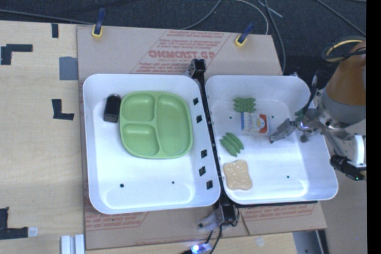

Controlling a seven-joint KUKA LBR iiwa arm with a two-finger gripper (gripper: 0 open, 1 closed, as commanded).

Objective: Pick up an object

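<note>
Faintly, "CHEMCAST GP" on board (178, 47)

Looking like smooth, faintly glossy plastic: white bins (98, 146), green divided plate (156, 125). Appearing matt: printed cardboard sheet (178, 47), pale wood-grain worktop (30, 146).

One fixed camera looks down aslant on both bins (95, 146).

The grey arm with the orange band (345, 89) is cut off by the right edge, and its two-finger gripper (287, 129) is too small and blurred to read. The printing on the small white carton (255, 122) is illegible (only blue and red patches), and the small black block (112, 108) beside the green divided plate (156, 125) is too dark to identify
</note>
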